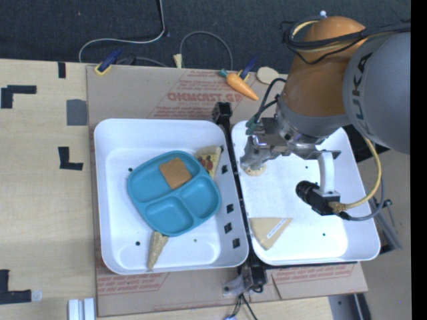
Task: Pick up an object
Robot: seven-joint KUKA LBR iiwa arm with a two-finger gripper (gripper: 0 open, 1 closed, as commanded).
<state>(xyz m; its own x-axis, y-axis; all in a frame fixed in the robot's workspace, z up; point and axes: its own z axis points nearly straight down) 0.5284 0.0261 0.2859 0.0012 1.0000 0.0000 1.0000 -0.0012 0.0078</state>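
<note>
While the gripper (254, 160), its grip state beyond our telling, hangs over a small round beige piece (253, 171) near the right bin's (360, 242) upper-left corner, we judge that item light, stiff, best pinched across its rim

Robotics lab, taped bench (40, 199), loose cables (160, 19)

A grey and orange arm (333, 79) is seen lowered at the frame's right, its end effector (253, 160) set over a small round piece (253, 171) in the right bin (347, 245). A blue divided plate (175, 195) is held in the left bin (110, 199), centre-left.
</note>
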